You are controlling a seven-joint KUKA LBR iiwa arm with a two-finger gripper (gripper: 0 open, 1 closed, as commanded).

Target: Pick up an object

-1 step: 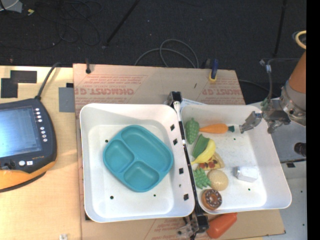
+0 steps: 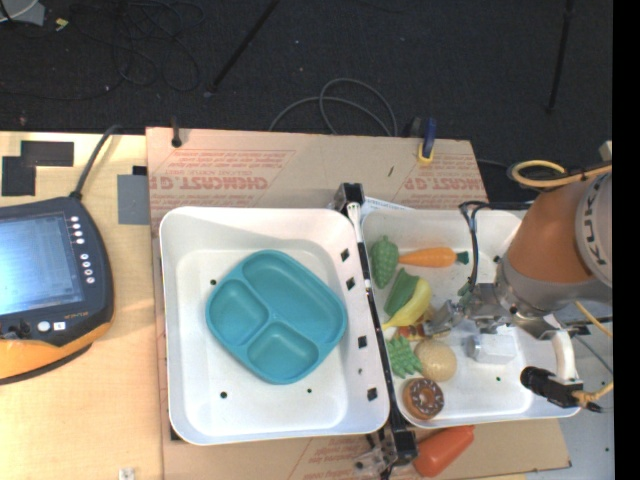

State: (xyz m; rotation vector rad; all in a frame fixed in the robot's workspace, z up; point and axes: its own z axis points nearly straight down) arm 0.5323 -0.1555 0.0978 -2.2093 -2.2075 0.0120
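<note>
1. The arm (image 2: 560,243) reaches in from the right and hangs low over the right bin (image 2: 500,393), covering much of that bin's right half.
2. The gripper (image 2: 478,313) is a dark, cluttered shape under the wrist; whether it is released or clenched cannot be told, and nothing can be made out in its grasp.
3. The pickable things crowd the right bin's left side: a carrot (image 2: 428,258) near the top, a green leafy piece (image 2: 384,261) beside it, a banana (image 2: 412,306) partly under a green piece, a pale round ball (image 2: 436,360) and a chocolate doughnut (image 2: 423,398).
4. A red-orange object (image 2: 442,449) lies outside the bin at the lower edge, partly cut off.
5. The left bin (image 2: 190,368) holds a teal divided plate (image 2: 276,314).
6. A tablet (image 2: 45,273) at the left is cut off by the frame.
</note>
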